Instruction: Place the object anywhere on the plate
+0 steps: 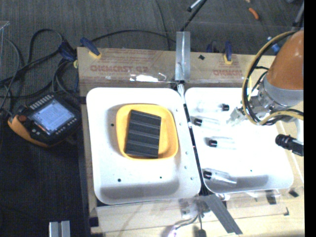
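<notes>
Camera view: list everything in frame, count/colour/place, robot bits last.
left bin: 1, white, left half of bench
right bin: 1, white, beside the left bin
plate: 1, yellow, squarish, in the left bin
dark block: 1, dark grey, ribbed, lying on the plate
clear tubes with black caps: about 4, scattered in the right bin
pendant: 1, black and orange with a lit screen, on the floor left of the bench
clamps: 2 seen, blue and yellow, on the bench's back edge
cables: several, black, on the floor at left
arm: 1, grey with an orange band, over the right bin's right side
gripper: 1, over the right bin
</notes>
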Robot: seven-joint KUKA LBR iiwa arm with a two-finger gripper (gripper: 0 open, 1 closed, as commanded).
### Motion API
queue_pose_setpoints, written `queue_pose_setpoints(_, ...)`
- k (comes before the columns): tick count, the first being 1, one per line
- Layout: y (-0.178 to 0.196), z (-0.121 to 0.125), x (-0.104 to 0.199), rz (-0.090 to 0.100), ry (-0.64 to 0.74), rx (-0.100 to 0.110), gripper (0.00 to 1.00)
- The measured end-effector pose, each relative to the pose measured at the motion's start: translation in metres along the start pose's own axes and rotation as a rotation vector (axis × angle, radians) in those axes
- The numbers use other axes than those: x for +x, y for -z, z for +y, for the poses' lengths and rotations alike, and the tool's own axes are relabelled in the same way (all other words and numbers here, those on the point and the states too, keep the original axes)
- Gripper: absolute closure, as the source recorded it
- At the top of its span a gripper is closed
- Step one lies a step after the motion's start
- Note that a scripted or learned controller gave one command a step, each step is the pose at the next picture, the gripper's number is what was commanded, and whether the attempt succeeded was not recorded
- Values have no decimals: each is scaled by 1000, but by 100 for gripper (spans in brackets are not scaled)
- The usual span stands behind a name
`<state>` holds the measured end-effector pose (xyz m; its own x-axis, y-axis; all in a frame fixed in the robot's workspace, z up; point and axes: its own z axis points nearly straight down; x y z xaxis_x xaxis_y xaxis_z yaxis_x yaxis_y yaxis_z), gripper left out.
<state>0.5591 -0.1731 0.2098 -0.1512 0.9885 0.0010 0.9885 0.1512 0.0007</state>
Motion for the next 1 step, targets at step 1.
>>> queue_pose_setpoints(1, 0, 0, 0, 0, 0, 0, 0)
